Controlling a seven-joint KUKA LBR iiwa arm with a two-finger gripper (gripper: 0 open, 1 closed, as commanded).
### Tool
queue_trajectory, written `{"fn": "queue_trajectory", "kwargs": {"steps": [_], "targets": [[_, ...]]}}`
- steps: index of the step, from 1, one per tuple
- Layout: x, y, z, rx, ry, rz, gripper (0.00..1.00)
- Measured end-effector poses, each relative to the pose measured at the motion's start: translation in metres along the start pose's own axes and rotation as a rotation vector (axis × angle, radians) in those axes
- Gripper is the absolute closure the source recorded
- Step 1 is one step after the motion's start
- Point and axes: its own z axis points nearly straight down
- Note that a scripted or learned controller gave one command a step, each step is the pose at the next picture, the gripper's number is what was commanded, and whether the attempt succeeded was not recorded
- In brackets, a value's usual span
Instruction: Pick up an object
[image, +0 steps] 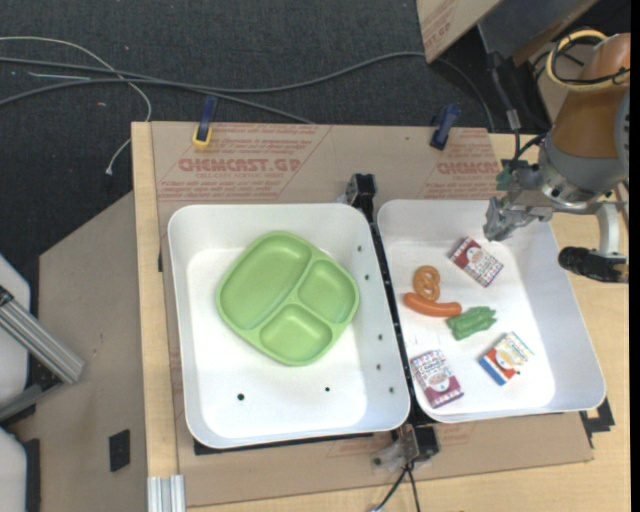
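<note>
While the arm reaches in over the far right corner of the right bin (590, 380), the near part of that bin carries most of the objects. Nearest its front edge lies a small red-and-white printed packet (435, 377), close to the bin's left wall. Just beyond it, toward the right wall, lies a small carton (505, 358) with blue, red and white printing. A green toy vegetable (472, 322) lies at the bin's middle, touching the right end of an orange toy hot dog (433, 307). An orange pretzel-shaped toy (427, 281) lies just behind the hot dog. Farther back, a second red-and-white packet (476, 262) lies tilted, near the bin's far edge.

The gripper (503, 222) hangs just beyond this second packet, over the far part of the right bin; its fingers point downward with nothing visible between them, and whether they are open cannot be told.

The left bin (200, 400) carries a green divided plate (288, 297) with three compartments, lying flat at its centre.
</note>
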Motion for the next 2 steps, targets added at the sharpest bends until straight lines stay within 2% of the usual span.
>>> {"fn": "queue_trajectory", "kwargs": {"steps": [1, 2], "targets": [[-0.0030, 0.0096, -0.0617, -0.001, -0.001, 0.000, 1.00], [-0.0028, 0.0103, -0.0614, 0.005, 0.000, 0.000, 1.00]]}}
